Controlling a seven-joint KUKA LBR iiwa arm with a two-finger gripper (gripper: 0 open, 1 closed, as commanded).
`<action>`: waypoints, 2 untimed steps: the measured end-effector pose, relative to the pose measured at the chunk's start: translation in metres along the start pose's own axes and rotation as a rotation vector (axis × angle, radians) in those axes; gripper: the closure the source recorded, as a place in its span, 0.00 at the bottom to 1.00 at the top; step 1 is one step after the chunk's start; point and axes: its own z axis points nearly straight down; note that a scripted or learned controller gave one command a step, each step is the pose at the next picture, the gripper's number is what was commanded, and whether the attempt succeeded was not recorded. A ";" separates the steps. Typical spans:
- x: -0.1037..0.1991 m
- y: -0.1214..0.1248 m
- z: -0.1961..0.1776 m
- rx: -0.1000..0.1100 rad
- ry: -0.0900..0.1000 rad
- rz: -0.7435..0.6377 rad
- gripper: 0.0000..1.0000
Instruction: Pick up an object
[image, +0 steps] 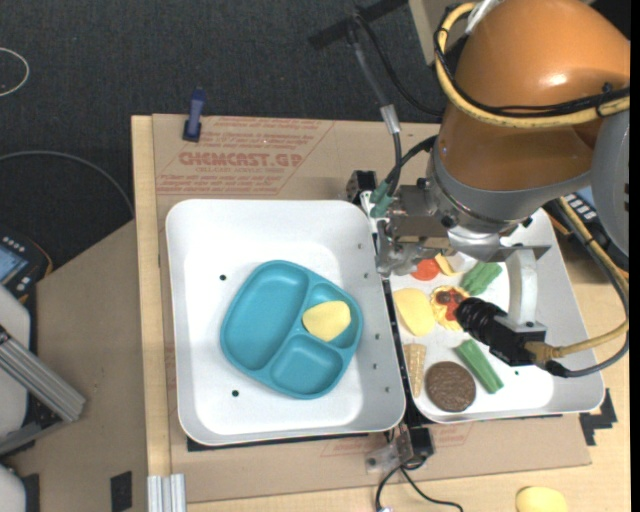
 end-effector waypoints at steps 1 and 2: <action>-0.068 0.000 -0.026 -0.004 -0.002 0.008 1.00; -0.063 -0.001 -0.001 0.006 0.000 0.002 1.00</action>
